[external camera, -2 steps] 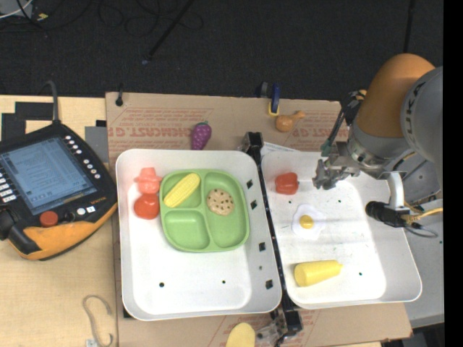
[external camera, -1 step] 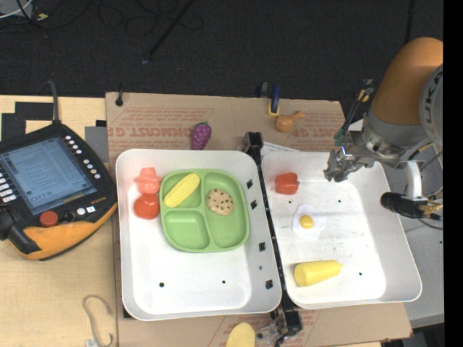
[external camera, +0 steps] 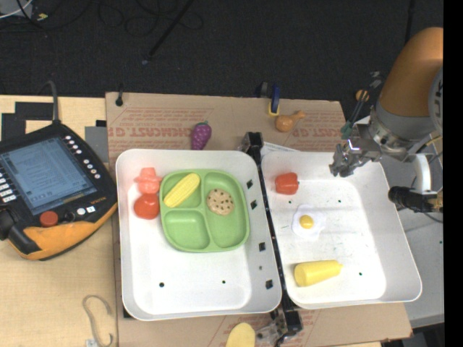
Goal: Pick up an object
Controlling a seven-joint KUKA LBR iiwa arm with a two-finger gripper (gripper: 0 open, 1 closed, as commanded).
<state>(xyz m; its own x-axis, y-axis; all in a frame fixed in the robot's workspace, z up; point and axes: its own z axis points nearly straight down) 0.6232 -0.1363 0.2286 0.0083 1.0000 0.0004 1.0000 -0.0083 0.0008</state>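
Note:
In the right bin (external camera: 383,266) lie a red pepper (external camera: 287,183) at the back left, a fried egg (external camera: 307,223) in the middle and a yellow wedge (external camera: 316,272) near the front. My gripper (external camera: 343,166) hangs over the bin's back right part, well right of the pepper, with nothing seen between its fingers. The left bin (external camera: 188,288) holds a green divided plate (external camera: 205,210) bearing a corn cob (external camera: 180,189) and a cookie (external camera: 220,202). A pink figure (external camera: 147,180) and a red tomato (external camera: 146,207) lie left of the plate.
A purple grape bunch (external camera: 201,134) and an orange pear-shaped toy (external camera: 289,121) rest on the cardboard behind the bins. A yellow object (external camera: 241,335) lies in front of them. A teach pendant (external camera: 51,186) sits at the left of the bench.

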